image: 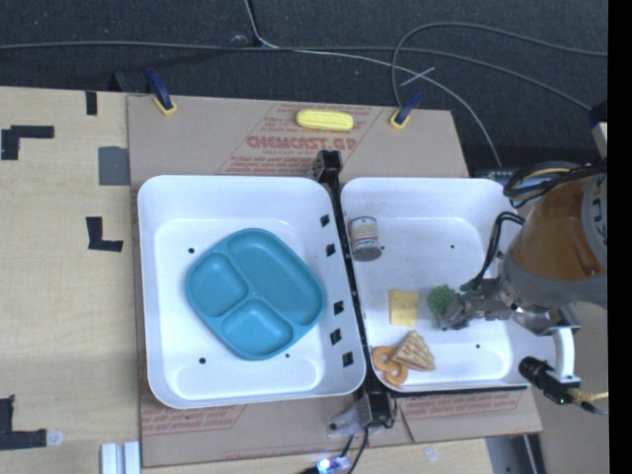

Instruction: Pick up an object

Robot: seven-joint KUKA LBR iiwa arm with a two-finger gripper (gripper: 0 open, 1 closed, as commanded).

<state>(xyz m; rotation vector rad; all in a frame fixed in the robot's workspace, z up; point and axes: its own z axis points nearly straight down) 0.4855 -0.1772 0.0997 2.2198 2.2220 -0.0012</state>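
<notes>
The right bin [425,200] holds a small silver can [364,237], a yellow block [403,307], a green broccoli-like piece [439,297], a tan wedge [415,352] and a pretzel [388,365]. My gripper [460,310] is low in this bin, right against the green piece's right side, and its dark tip partly overlaps that piece. The grey and orange arm [555,240] reaches in from the right, over the bin's right wall.
The left bin [163,225] holds a blue divided plate [255,292]. A black divider [340,265] runs between the two bins. A yellow corn-like toy [324,119] lies on the cardboard behind the bins. Cables trail across the dark floor at the back.
</notes>
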